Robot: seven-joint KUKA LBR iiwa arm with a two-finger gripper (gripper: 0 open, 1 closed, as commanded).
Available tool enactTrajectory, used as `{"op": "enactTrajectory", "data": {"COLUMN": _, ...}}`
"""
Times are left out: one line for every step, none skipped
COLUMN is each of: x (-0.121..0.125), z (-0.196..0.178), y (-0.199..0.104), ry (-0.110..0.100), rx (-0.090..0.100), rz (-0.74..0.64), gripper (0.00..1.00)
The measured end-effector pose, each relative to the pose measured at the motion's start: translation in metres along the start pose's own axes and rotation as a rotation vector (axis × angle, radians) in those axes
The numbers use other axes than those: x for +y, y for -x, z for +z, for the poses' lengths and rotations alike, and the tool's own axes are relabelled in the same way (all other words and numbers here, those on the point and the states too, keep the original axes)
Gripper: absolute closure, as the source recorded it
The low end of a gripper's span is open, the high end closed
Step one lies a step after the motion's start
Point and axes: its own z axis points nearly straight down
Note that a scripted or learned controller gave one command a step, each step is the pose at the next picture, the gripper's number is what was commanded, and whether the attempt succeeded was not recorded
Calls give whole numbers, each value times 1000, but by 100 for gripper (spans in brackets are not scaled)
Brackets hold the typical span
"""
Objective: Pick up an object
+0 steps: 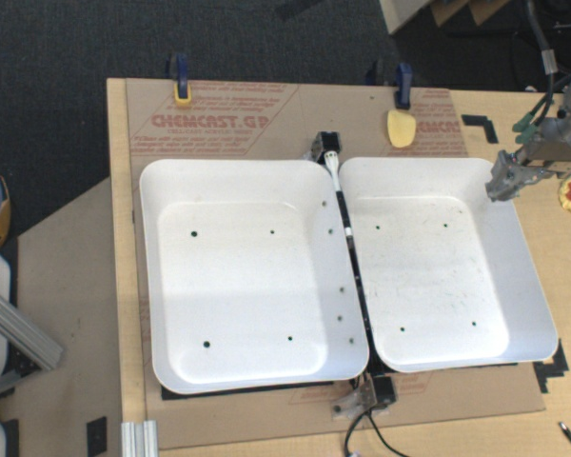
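- End effector [502,187] at the right bin's [514,331] upper-right rim; I cannot tell its grip state.
- Yellow object [401,128] on the counter [247,112], up-left of it, well apart.

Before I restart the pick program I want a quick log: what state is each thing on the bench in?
left bin: flat on the board, nothing visible inside.
right bin: flat, nothing visible inside, edge touching the left bin.
pincer: over the right bin's upper right corner, nothing seen in it.
yellow object: on the board, outside both bins.
blue clamps: upright on the board's far edge.
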Motion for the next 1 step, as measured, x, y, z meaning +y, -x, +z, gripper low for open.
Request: {"op": "enactTrajectory", "data": {"x": 81, "z": 49, "y": -60, "ry": 9, "rx": -2, "rz": -2, "gripper": 100}}
